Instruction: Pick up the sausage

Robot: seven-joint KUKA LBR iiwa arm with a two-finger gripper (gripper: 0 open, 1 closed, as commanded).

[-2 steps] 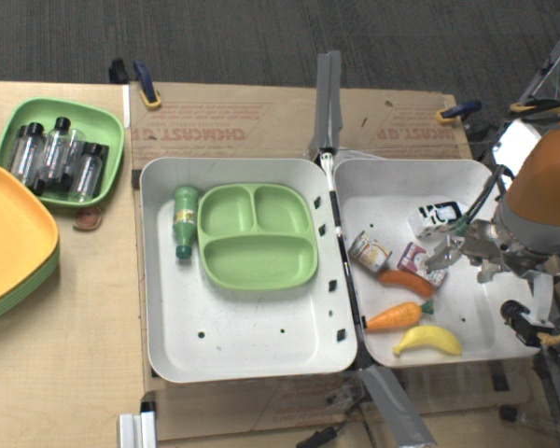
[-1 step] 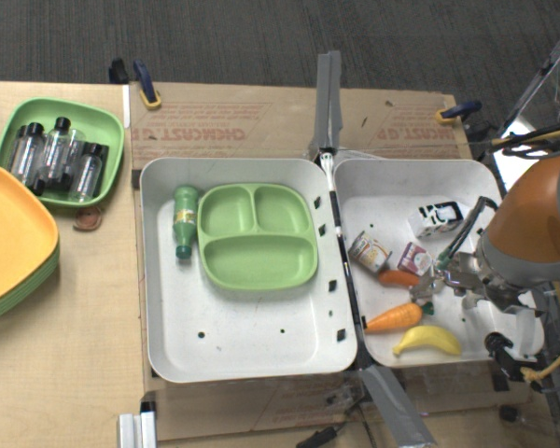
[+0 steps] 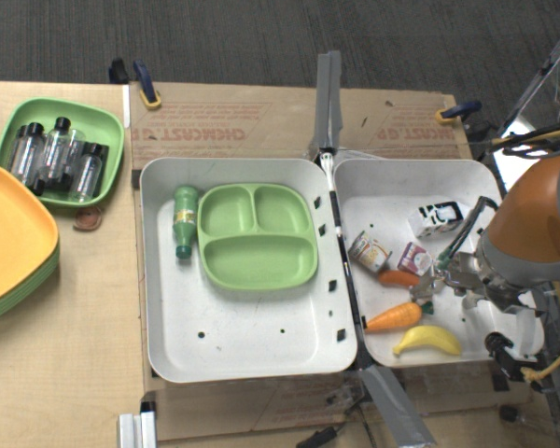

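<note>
Banana (image 3: 427,341) below "CHEMCAST"-printed cardboard (image 3: 205,131)

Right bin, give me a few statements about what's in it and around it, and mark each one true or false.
1. The banana lies in the right bin. True.
2. The green divided plate sits in the right bin. False: it sits in the left bin.
3. The carrot lies just above the banana in the camera view. True.
4. The green bottle lies on the divided plate. False: it lies beside the plate's left edge, on the bin floor.
5. The sausage lies in the right bin, near the end effector. True.
</note>
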